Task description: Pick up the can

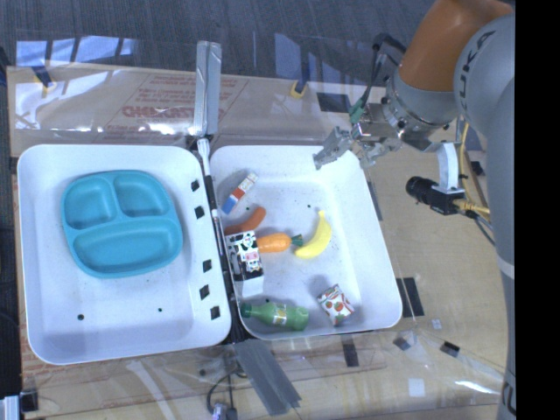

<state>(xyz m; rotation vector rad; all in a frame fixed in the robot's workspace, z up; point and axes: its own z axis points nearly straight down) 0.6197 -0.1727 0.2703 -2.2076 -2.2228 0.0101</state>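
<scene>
The small red-and-white patterned can (pixel 334 305) lies tilted near the right bin's front; we bring our empty, parted gripper (pixel 343 146) squarely above it

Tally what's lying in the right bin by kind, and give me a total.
Play food (banana, carrot, sausage): 3
Bottles (green bottle): 1
Cans (can): 1
Cartons and packets (cow-print carton, small tube): 2
Total: 7
</scene>
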